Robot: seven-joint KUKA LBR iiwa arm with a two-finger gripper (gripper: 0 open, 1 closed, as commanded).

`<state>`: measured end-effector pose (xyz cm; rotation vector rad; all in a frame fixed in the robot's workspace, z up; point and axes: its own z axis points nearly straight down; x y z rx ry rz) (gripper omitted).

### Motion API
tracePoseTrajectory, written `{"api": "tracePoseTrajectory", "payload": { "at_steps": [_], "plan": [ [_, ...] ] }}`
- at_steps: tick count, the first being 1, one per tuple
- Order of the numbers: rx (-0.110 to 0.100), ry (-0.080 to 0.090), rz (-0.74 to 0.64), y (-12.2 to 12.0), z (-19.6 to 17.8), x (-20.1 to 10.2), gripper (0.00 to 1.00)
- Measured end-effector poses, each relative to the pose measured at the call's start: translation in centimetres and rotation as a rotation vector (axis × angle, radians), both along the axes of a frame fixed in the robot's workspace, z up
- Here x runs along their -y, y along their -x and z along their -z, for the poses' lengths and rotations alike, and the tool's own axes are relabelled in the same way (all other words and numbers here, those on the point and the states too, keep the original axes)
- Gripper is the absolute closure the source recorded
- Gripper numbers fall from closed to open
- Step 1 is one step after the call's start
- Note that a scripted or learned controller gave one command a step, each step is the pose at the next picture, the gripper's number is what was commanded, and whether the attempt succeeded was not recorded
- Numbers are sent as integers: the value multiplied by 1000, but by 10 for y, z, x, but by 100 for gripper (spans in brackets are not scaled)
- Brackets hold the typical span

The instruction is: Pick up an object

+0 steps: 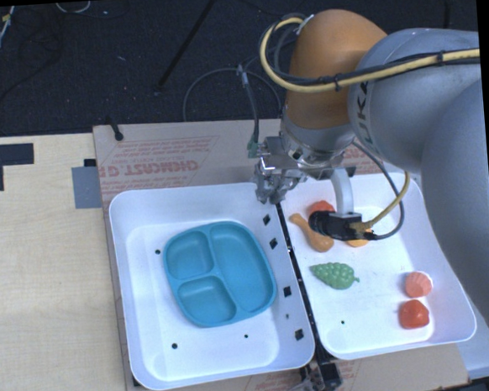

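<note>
Single fixed camera above the bench (40, 274), looking down at a slant; both white bins (148, 358) in frame; arm (422, 100) entering from right.

I counted two white bins, the left bin (148, 358) and the right bin (457, 321), side by side under me. In the left one lay a single blue divided plate (218, 272), with three compartments. In the right one I made out five small pieces: one green bunch of grapes (333, 274), one yellow-orange curved piece (311, 232), one red-orange piece (320, 208) partly behind my gear, one pale orange round piece (417, 284), and one red piece (414, 314).
</note>
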<state>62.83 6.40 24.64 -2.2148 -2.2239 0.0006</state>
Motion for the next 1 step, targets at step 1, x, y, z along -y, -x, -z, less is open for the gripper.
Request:
{"api": "tracePoseTrajectory", "payload": {
  "at_steps": [1],
  "plan": [
    [-4, 1, 1, 4, 14, -43, 100]
  ]
}}
